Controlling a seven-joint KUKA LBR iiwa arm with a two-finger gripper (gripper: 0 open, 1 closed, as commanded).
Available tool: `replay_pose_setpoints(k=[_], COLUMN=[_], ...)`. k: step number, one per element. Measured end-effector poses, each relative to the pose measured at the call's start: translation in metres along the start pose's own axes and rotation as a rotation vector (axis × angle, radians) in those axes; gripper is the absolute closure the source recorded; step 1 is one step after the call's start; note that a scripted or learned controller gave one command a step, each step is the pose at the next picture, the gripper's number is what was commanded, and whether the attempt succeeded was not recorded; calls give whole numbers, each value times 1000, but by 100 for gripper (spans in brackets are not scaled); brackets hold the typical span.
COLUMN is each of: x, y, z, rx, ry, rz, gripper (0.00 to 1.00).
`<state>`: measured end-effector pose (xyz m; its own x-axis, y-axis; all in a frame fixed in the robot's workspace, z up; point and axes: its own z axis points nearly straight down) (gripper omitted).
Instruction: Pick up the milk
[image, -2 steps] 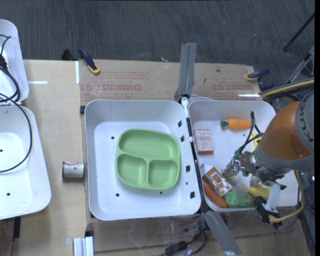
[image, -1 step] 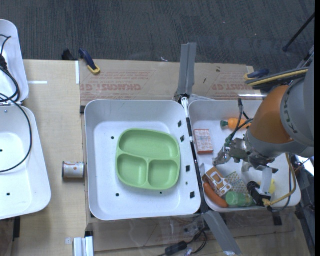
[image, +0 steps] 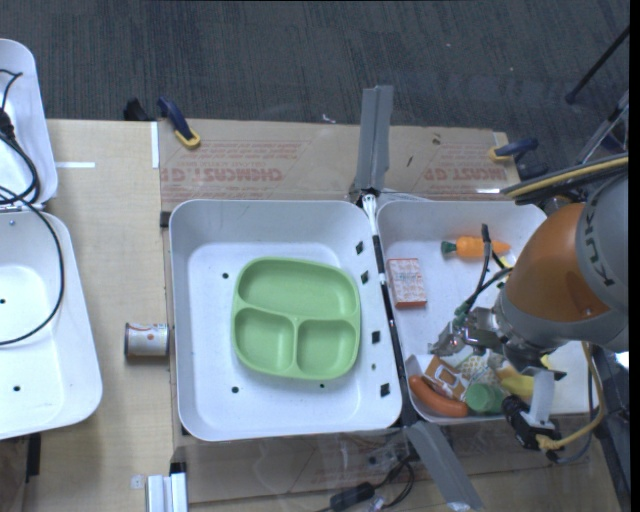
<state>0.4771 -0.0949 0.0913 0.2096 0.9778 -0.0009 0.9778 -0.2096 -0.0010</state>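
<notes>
Milk (image: 406, 281): small flat carton, pinkish-red face with pale print and white edges, lying on the floor of the right bin (image: 425, 222) close to its left wall, about midway between far and near walls. Nothing touches it. End effector (image: 462, 336) hangs low over the near right part of the same bin, well apart from the milk; cannot tell whether it is wide or narrow, tangled as it is with cabling and clutter. Beneath and beside it, in the bin's near corner: an orange sausage (image: 437, 398), a green piece (image: 484, 399), a banana (image: 517, 381). A toy carrot (image: 468, 247) lies near the far wall. Left bin (image: 190, 300) carries a green divided plate (image: 296, 318) at its middle. Desk (image: 110, 200) is pale wood, with brown cardboard (image: 260, 160) along the far edge under two blue clamps (image: 178, 122). A small tin (image: 147, 340) lies left of the left bin. Dark carpet (image: 300, 50) beyond the far edge.
</notes>
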Motion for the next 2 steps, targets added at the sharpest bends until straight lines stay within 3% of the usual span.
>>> replay_pose_setpoints(k=[1,2], x=[-6,10], y=[1,8], z=[0,-100], rx=[2,1], ry=[1,-1], rz=[133,33], gripper=[0,0])
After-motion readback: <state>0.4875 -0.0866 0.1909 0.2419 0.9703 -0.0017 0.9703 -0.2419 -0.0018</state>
